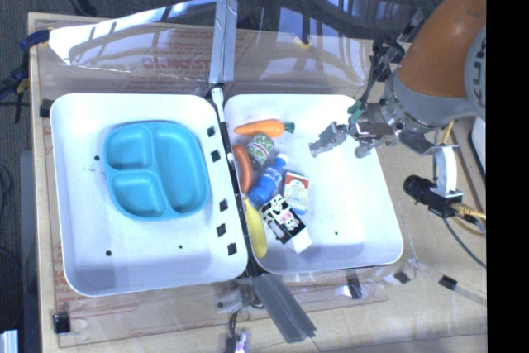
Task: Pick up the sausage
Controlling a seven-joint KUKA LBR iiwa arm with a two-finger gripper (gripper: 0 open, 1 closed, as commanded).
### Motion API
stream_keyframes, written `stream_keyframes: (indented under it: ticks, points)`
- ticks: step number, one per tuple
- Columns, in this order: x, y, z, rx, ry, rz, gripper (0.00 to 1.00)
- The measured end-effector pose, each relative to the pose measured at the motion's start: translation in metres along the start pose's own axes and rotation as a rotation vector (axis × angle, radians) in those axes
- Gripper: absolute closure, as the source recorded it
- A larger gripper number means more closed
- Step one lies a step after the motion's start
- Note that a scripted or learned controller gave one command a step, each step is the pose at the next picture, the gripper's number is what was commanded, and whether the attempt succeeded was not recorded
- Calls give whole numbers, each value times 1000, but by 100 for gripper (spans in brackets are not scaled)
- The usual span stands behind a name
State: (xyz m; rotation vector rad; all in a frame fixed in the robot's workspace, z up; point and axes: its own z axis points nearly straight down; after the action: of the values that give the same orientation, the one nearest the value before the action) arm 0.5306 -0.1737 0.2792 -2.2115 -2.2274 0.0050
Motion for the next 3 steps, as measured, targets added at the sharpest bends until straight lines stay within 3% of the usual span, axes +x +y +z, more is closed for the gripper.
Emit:
stream_keyframes:
  ticks: [1, 2, 3]
  points:
    - [25, 50, 66, 2, 0, 21, 0]
    - [37, 96, 176, 3, 0, -17, 0]
    - [56, 121, 181, 18, -17, -213, 0]
